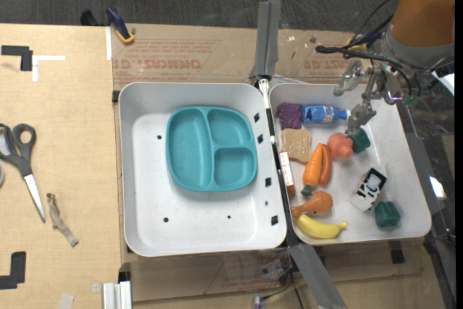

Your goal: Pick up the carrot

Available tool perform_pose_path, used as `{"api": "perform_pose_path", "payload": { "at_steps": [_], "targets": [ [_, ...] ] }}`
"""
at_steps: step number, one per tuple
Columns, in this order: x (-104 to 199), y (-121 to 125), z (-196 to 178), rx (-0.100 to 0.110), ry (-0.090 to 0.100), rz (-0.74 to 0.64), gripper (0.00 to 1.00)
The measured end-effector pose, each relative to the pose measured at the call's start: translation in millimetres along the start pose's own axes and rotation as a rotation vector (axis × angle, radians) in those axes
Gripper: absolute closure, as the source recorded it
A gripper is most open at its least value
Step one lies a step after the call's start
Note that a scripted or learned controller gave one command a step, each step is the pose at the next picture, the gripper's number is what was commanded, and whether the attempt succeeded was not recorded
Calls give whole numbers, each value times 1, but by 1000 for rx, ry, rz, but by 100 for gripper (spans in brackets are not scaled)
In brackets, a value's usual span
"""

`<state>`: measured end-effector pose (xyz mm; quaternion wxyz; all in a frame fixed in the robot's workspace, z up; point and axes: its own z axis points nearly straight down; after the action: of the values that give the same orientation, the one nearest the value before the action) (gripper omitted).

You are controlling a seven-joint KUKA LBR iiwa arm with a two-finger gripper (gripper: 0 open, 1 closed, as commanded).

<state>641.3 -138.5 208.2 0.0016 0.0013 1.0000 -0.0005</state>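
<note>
Two white bins (137,177), one carrot (315,164)

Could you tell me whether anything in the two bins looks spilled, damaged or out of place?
Nothing stands out. The teal plate sits flat in the left bin. The carrot and other toy foods lie jumbled but intact in the right bin, as loose items would. The gripper hovers above them.

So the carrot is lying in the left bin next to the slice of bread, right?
Not quite. The camera view shows the carrot lying in the right bin, not the left one. It is next to the slice of bread, just as you said. The left bin holds the teal divided plate.
</note>
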Motion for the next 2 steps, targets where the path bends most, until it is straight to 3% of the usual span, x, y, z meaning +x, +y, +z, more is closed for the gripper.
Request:
{"api": "perform_pose_path", "payload": {
  "at_steps": [1,2],
  "targets": [
    [41,38,100,0,-19,133,0],
    [92,36,115,0,1,180,0]
  ]
}}
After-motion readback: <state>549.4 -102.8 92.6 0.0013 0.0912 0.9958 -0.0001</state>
